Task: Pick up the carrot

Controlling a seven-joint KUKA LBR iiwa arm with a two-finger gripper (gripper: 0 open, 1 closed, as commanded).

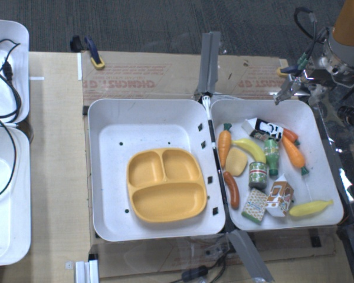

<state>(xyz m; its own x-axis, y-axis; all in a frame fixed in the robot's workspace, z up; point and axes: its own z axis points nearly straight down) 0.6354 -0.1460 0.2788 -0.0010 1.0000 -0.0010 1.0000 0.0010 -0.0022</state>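
Two shallow white bins sat side by side on your bench, and your arm (348,22) reached in from the right, above the far right corner of the right bin (327,158). Your gripper (298,87) hung over that bin's far rim, clear of everything in it; whether its claw was apart or together could not be told from this angle. Two carrots lay in the right bin. One carrot (224,146) stood lengthwise against the left wall, green top toward the far side, just beside a pale potato-like piece (236,162) and a banana (251,148). A second carrot (294,154) lay slantwise near the right wall, close to a green bottle (272,156). Below these you had a small can (258,174), a sausage (231,190), two small cartons (268,202) and another banana (310,207) near the front right corner. The left bin (106,134) held a yellow divided plate (166,184).
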